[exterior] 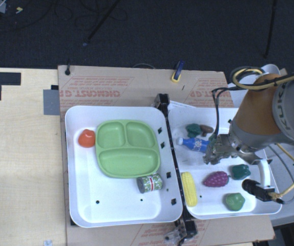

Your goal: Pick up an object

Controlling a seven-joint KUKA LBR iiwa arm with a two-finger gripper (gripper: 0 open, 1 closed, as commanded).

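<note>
End effector (212, 157): lowered into the right bin (211, 201), on the grey arm (262, 117) that enters from the right of the camera view. Its tip sits over the bin floor just beside the rear end of the blue bottle (193, 144). Whether it touches the bottle, and whether it is open or closed, cannot be told from this angle. Nothing is seen held in it.

Tabletop (19, 163): pale wood, carrying a cardboard sheet (137, 86) on which both bins rest side by side.

Left bin (116, 206): holds a green divided plate (127, 148) near its centre. A small can (150, 183) lies tilted just off the plate's lower right corner, and an orange cup (87, 138) stands just beside the plate's left edge.

Right bin, contents:
- yellow corn cob (189, 188), lying lengthwise near the bin's left wall;
- blue bottle, white cap toward the left, lying across the middle;
- purple grape bunch (216, 179), below the end effector and apart from it;
- dark green fruit (240, 171), just right of the grapes;
- light green fruit (234, 201), toward the lower right corner;
- dark green piece (193, 129) and a small brown piece (206, 128), side by side above the bottle.
</note>
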